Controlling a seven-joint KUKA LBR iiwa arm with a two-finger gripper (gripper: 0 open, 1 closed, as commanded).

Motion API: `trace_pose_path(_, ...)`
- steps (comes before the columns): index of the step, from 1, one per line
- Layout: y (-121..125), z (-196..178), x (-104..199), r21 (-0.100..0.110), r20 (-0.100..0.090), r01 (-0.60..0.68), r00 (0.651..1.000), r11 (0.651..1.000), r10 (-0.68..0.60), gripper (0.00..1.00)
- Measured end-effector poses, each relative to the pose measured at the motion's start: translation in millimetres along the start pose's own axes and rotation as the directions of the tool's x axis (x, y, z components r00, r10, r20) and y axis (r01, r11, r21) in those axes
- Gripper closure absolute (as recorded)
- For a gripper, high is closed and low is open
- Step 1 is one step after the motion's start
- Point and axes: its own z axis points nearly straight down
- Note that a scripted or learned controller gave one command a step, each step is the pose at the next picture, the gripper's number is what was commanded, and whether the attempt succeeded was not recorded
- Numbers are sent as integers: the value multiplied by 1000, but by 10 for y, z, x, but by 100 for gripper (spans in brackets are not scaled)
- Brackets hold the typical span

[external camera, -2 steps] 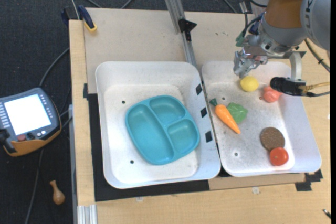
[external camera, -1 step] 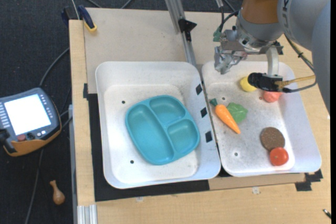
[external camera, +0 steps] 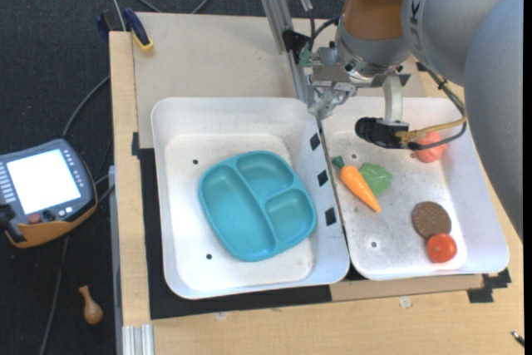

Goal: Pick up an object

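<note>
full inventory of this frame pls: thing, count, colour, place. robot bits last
white bins: 2, white, side by side on the bench
divided tray: 1, teal, three compartments, in the left bin
carrot: 1, orange, right bin, near its left wall
green item: 1, green, right bin, touching the carrot's upper right
pink item: 1, pink-red, right bin, far side, partly hidden
brown disc: 1, brown, right bin, near side
tomato: 1, red, right bin, just below the brown disc
pendant: 1, grey and orange with a white screen, left of the bench
clamp: 1, blue and yellow, bench's far left corner
arm: 1, grey with an orange band, from the right
hand: 1, metal, over the wall between the bins at the far end
</note>
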Motion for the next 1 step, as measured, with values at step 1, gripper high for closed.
trace_pose_path(1, -81, 107, 501, 4, 1, -2, 1000, 1000, 2, 100)
